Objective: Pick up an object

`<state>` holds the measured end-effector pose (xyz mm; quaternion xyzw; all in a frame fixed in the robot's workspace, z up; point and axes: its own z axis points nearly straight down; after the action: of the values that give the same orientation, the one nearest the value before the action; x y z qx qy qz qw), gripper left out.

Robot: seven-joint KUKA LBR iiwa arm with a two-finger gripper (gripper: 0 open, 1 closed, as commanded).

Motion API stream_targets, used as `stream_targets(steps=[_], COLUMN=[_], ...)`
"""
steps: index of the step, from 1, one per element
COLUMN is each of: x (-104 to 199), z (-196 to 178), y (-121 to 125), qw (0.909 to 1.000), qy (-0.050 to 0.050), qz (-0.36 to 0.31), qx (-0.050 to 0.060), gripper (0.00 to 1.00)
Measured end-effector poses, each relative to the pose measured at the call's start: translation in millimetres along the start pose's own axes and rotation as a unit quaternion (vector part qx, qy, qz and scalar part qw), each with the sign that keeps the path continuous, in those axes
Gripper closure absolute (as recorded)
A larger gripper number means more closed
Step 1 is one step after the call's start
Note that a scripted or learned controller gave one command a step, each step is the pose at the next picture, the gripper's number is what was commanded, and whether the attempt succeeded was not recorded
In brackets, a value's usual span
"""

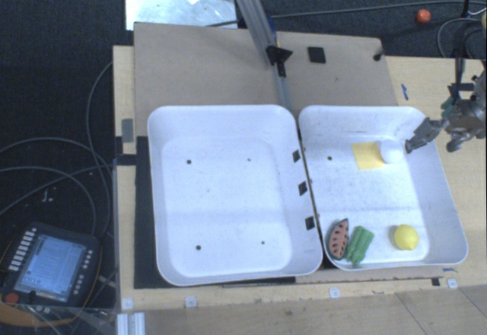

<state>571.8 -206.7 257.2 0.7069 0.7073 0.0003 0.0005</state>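
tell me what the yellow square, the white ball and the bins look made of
Yellow square: probably sponge or foam, flat and matte. White ball: smooth, maybe plastic; too small to tell. Bins: likely moulded plastic, rounded corners, faint sheen.

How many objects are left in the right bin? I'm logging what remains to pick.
5: yellow square and white ball at the far side; watermelon slice, green piece and lemon along the near edge.
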Motion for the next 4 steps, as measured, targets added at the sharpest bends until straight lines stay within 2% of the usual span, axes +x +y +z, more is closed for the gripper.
stream_targets(steps=[1,2,3,4], x=[70.3,99.4,105.3,67.2], z=[105.6,170.5,170.2,169.9], y=[-24.3,-45.8,21.3,-67.6], qw=[1.0000,1.0000,1.0000,1.0000], qy=[0.002,0.000,0.000,0.000], qz=[-0.002,0.000,-0.001,0.003], qx=[0.004,0.000,-0.001,0.000], gripper=[0.00,0.00,0.00,0.00])
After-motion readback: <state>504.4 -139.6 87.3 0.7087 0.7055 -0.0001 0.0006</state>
